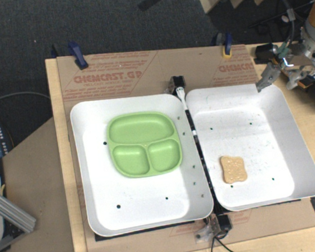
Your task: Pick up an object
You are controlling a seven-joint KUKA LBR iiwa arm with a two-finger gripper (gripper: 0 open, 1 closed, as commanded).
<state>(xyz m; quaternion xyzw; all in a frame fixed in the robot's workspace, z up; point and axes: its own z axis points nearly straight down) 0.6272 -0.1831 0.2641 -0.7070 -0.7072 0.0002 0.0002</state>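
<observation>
Task thing: a small tan cracker-like piece [234,169], squarish with rounded corners, lying flat.
Where it lies: in the right bin [278,104], toward the near side and a little left of that bin's middle, well apart from every wall.
Left bin [88,158]: carries a green divided tray [144,143] with one long compartment and two small ones.
Tool [266,80]: at the far right corner of the right bin, just over its rim, well apart from the tan piece.
Tool state: it carries nothing visible; how far it stands open cannot be told from this slanted view.
Handling, as a judgement: the piece looks thin, light and stiff, perhaps a toy, perhaps brittle, and it sits low against the bin floor.
Where to take hold: across its narrower width, pinching the two opposite edges, coming straight down.
Risk: a thin flat thing may slip or skid on the smooth white floor.
Tabletop [140,68]: brown board under both bins.
</observation>
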